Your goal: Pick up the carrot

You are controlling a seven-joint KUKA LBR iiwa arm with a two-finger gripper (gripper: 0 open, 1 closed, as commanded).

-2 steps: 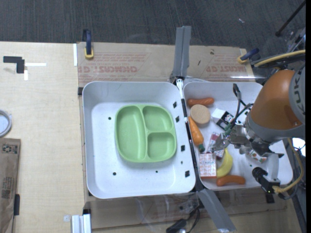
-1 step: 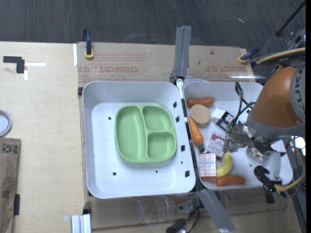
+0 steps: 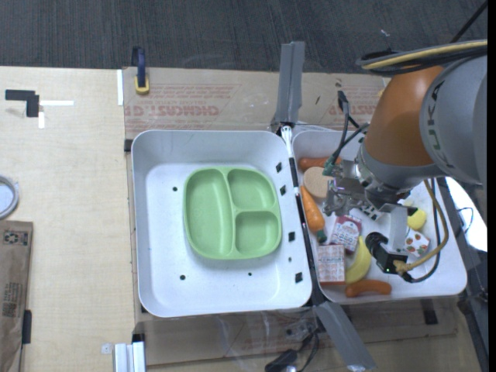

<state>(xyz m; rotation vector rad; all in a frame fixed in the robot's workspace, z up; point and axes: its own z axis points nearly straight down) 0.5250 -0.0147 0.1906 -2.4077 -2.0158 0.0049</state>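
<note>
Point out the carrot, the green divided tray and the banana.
carrot (image 3: 312, 209): camera view, middle of its orange body.
green divided tray (image 3: 206, 209): camera view, floor of its long left compartment.
banana (image 3: 359, 260): camera view, its yellow curve.

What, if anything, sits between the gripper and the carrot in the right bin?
Nothing visible does. The carrot lies along the right bin's left wall, uncovered from above, with a round tan item beside its upper end. The gripper hangs just to the carrot's right, with only a narrow gap showing between them.

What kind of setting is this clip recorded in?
Likely a robotics lab pick-and-place bench: the KUKA arm over two white bins, toy food such as a carrot, and a green divided plate.
</note>
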